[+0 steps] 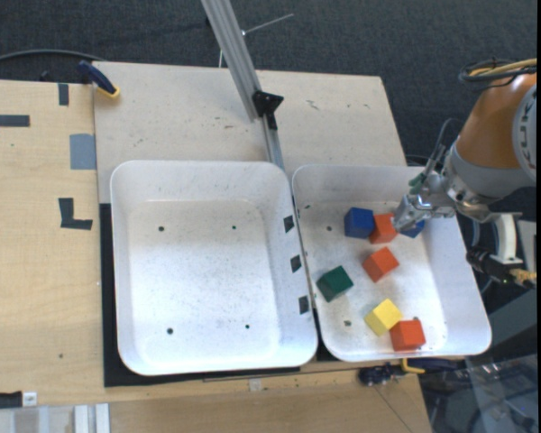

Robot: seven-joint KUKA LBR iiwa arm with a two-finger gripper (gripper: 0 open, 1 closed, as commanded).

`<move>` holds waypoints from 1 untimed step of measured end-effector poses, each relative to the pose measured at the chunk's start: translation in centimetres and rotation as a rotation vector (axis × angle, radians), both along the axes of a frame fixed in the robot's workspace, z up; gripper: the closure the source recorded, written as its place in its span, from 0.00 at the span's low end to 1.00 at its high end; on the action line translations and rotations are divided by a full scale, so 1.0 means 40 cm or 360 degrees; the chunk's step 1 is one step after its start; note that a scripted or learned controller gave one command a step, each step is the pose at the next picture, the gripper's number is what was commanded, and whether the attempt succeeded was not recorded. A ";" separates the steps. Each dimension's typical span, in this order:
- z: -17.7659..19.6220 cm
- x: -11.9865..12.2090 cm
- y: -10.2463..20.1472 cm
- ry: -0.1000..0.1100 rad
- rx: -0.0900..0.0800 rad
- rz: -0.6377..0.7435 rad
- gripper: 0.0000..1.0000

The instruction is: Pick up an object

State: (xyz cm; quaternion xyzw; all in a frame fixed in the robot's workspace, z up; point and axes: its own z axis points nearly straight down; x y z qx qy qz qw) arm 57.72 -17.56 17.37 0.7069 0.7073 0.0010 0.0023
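A blue-handled clamp [99, 78] lies beside grey tape [83, 151] patches.

Robotics lab — bench [36, 242], twin bins [198, 183], coloured blocks [380, 263].

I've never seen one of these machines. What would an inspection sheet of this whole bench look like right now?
Surface: two white bins side by side, left bin, right bin.
Job's things: in the right bin, blue cube, three orange cubes, green cube, yellow cube.
Clutter: blue-and-yellow clamp on the board.
Grippers: tool low beside the upper orange cube.
Cables: black cable at far left.
Surroundings: slanted metal rail, dark carpet.
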 end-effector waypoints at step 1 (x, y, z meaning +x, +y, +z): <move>0.145 0.025 -0.009 -0.0002 0.0000 0.0002 1.00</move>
